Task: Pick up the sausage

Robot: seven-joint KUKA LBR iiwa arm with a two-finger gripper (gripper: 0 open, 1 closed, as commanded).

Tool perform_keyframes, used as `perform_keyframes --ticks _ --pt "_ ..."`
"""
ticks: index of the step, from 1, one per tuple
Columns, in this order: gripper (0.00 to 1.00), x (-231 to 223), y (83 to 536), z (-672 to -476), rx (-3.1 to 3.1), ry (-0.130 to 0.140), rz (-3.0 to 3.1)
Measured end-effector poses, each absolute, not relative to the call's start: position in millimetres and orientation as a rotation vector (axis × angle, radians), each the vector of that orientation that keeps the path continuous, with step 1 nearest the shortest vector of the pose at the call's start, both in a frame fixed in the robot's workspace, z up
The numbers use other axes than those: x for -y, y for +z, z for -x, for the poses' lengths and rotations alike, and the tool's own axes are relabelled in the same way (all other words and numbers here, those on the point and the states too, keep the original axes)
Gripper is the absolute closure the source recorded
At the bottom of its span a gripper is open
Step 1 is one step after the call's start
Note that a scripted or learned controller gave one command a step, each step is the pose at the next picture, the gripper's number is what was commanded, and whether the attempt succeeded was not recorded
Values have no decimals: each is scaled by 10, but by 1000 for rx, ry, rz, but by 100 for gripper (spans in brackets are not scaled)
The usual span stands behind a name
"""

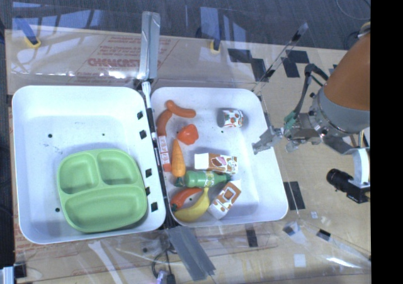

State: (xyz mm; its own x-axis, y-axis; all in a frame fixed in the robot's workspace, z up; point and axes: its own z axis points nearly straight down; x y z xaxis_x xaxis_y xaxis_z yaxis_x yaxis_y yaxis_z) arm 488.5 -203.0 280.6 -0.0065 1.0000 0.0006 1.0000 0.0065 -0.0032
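Observation:
The sausage (180,111) is a short orange-red link lying at the back left of the right bin (271,204), with a darker brown-red link (162,124) just beside it along the bin's left wall. The gripper (263,145) hangs over the right rim of that bin, well to the right of the sausage and apart from it. Nothing shows between its tips. The arm's orange band (352,75) and grey wrist sit at the right edge of the view.
In the right bin lie a red tomato-like toy (187,133), a carrot (179,160), a green bottle (201,179), a banana (194,207), two small cartons (221,163) and a small can (231,118). The left bin (38,119) holds a green divided plate (101,189).

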Motion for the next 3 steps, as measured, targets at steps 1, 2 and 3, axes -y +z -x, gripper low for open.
perform_keyframes --ticks 1,2,3 --pt "0 1580 1744 -5628 2219 5 2218" --pt "0 1196 1092 -6150 2219 -1 2223" --pt "0 968 934 -6566 2153 6 2286"
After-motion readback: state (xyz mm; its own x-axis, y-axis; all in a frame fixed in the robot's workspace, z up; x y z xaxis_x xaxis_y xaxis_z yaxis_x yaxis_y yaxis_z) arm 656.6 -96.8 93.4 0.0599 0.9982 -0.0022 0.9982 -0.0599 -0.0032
